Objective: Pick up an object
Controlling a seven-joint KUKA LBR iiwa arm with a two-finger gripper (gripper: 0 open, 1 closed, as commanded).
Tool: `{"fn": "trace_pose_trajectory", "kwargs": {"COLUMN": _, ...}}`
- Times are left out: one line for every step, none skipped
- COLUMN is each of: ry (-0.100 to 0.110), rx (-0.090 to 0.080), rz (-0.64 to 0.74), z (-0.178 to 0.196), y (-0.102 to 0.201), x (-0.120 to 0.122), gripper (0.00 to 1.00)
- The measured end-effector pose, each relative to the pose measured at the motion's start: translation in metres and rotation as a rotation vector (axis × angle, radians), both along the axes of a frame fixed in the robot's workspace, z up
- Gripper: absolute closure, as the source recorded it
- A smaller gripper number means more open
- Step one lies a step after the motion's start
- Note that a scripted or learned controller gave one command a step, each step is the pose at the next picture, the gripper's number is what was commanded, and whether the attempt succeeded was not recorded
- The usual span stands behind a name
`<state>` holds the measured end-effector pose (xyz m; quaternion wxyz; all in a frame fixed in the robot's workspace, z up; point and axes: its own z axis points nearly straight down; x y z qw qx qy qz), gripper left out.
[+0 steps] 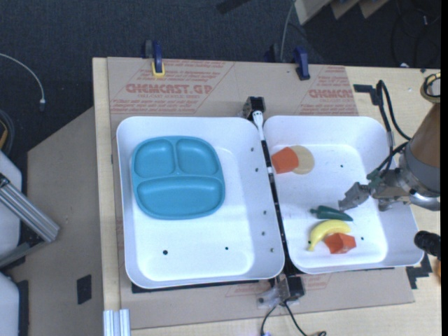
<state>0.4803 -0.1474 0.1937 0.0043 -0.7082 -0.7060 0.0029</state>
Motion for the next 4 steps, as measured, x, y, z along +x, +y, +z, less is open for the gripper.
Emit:
{"fn": "trace_pose_trajectory", "kwargs": {"ry": -0.01, "rx": -0.002, "rz": 0.003, "z": 0.004, "y": 0.0, "x": 0.003, "gripper": 0.0}}
{"fn": "trace_pose_trajectory", "kwargs": {"ry": -0.002, "rx": 0.001, "rz": 0.003, "z": -0.059, "y": 0.003, "x": 0.002, "gripper": 0.0}}
{"fn": "trace_pose_trajectory", "kwargs": {"ry": -0.009, "rx": 0.0, "rz": 0.001, "z": -0.111, "y": 0.004, "x": 0.002, "gripper": 0.0}}
{"fn": "trace_pose_trajectory", "kwargs": {"ry": -0.012, "rx": -0.003, "rz": 0.002, "z": -0.099, "y": 0.003, "x": 0.002, "gripper": 1.0}}
